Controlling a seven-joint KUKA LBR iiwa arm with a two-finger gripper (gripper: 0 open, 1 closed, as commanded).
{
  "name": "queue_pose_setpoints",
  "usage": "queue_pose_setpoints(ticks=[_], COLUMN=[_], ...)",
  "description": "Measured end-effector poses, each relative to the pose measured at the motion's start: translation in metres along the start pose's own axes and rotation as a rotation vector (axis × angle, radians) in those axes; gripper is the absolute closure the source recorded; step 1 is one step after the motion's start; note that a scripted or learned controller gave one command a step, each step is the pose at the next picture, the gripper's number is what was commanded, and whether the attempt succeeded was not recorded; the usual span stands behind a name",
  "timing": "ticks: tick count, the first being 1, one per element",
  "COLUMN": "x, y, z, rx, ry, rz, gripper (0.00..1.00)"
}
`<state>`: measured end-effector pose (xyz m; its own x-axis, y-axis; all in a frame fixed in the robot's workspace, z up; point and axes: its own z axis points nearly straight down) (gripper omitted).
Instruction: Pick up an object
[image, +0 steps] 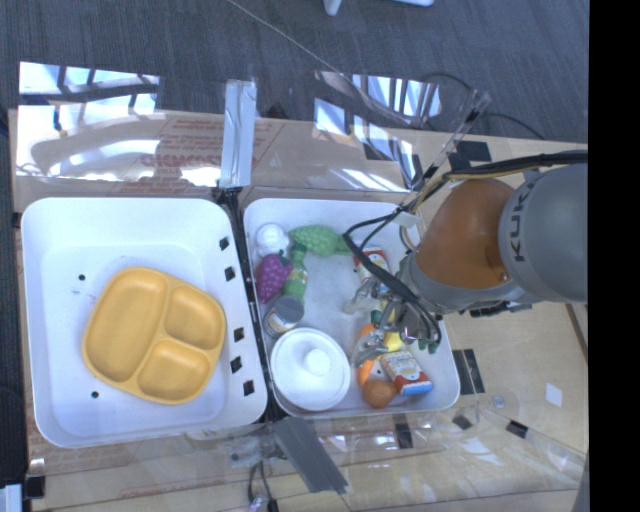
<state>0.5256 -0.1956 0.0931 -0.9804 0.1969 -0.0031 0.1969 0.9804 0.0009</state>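
Observation:
The right bin holds a jumble of small items. Purple grapes lie at its left, a green leafy toy near the back, a white bowl at the front. Orange and yellow food toys sit at the front right. My gripper reaches down into the right half of this bin, above the orange and yellow toys. The grey arm with its orange band covers the bin's right side.
A yellow divided tray lies in the left bin. A small tin can and a white round piece sit beside the grapes. Black cables loop over the right bin. Cardboard lines the bench behind both bins.

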Motion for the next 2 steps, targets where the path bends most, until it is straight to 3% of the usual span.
queue_pose_setpoints(ticks=[1, 2], x=[-0.0022, -0.0021], y=[0.0020, 0.0023], z=[-0.0113, -0.0112], rx=[0.000, 0.000], ry=[-0.004, -0.004], rz=[-0.008, -0.009], gripper=[1.00, 0.00])
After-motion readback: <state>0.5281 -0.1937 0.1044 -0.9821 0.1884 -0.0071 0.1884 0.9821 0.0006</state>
